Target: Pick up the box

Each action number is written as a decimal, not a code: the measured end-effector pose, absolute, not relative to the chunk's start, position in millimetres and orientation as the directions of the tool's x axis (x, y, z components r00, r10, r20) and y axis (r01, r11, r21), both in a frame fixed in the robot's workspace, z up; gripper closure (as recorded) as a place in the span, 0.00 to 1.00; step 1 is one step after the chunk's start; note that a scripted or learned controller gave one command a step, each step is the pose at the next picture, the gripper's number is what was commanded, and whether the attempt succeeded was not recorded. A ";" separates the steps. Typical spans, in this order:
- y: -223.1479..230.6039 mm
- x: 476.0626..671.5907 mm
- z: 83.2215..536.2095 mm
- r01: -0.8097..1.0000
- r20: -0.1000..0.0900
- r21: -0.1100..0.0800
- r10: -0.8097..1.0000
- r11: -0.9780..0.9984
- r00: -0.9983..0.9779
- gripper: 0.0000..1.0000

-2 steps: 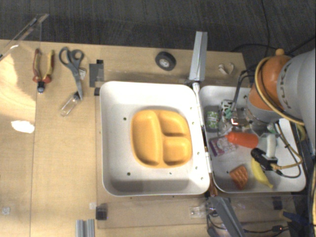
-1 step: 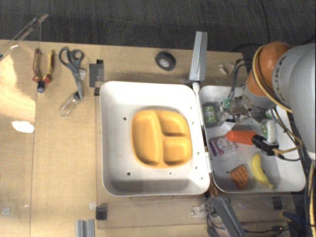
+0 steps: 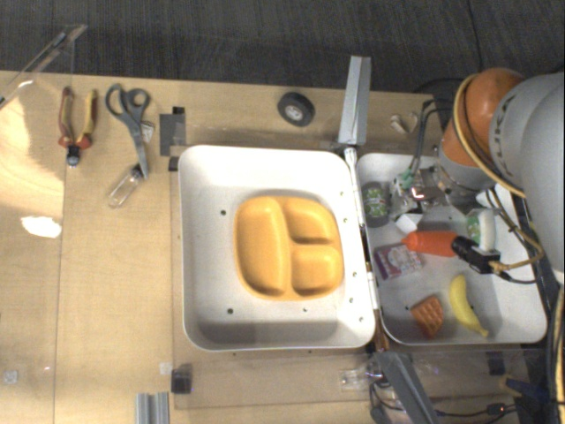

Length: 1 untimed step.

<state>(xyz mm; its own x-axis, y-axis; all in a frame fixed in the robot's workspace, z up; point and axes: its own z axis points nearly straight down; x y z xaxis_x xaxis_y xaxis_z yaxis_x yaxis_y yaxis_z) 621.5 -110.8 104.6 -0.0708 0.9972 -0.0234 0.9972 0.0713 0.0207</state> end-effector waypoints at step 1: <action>-137.3 603.7 192.1 0.963 -0.004 0.007 0.963 0.269 -0.269 1.00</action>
